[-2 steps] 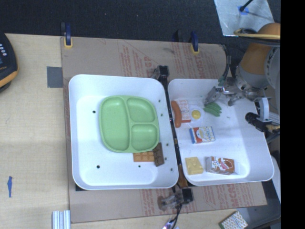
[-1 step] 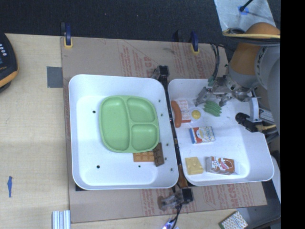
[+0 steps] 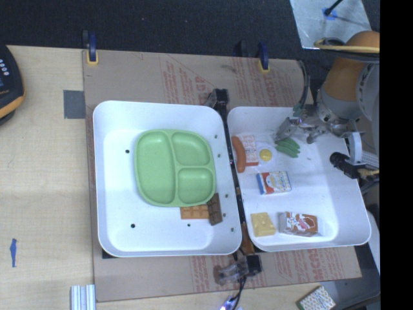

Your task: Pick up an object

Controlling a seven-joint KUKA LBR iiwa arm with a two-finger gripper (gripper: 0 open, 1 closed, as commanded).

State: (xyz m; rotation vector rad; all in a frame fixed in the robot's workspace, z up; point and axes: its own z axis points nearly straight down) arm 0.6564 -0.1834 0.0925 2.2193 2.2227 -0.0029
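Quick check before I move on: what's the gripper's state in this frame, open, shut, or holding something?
Gripper: over the right bin, just above the green item; open or shut cannot be told, and nothing is visibly held.

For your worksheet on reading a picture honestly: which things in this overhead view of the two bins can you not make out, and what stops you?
- Gripper: too small and blurred over the green object to judge any grasp.
- Small carton: print too small to read.
- Brown piece: partly tucked under the green plate.
- Arm: cut off by the view's right side.
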